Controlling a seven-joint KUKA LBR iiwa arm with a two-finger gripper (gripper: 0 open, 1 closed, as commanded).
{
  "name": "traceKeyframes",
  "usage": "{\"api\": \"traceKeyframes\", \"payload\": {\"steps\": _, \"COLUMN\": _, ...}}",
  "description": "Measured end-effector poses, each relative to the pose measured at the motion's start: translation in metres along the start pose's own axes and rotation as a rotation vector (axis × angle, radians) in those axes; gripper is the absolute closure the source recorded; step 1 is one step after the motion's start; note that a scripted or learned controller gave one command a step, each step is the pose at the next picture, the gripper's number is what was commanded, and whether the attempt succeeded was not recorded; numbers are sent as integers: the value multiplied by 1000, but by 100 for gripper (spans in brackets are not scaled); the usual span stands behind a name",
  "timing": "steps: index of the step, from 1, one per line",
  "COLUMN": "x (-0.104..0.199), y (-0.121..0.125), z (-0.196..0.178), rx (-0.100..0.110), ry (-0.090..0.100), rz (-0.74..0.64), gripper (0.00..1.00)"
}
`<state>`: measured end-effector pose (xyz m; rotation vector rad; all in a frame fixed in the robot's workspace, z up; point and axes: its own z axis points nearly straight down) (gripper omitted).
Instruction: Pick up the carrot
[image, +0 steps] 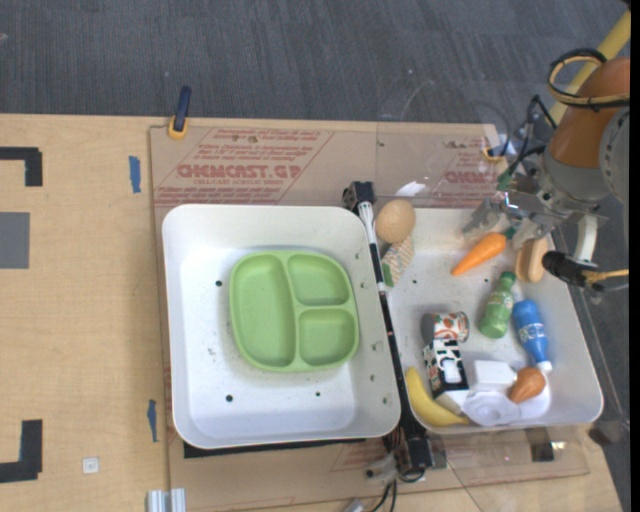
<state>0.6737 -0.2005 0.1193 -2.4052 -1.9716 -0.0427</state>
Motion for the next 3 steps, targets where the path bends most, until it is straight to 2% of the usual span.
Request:
{"api": "traceKeyframes", "payload": {"steps": 1, "x": 5, "y": -22, "z": 25, "rx": -17, "ry": 3, "rz": 124, "gripper": 0}}
{"api": "traceKeyframes", "payload": {"steps": 2, "x": 3, "y": -47, "z": 31, "rx": -9, "ry": -5, "rz": 343, "gripper": 0}}
{"api": "traceKeyframes", "payload": {"steps": 3, "x": -3, "y": -47, "z": 19, "rx": -14, "ry": -25, "rz": 335, "gripper": 100}}
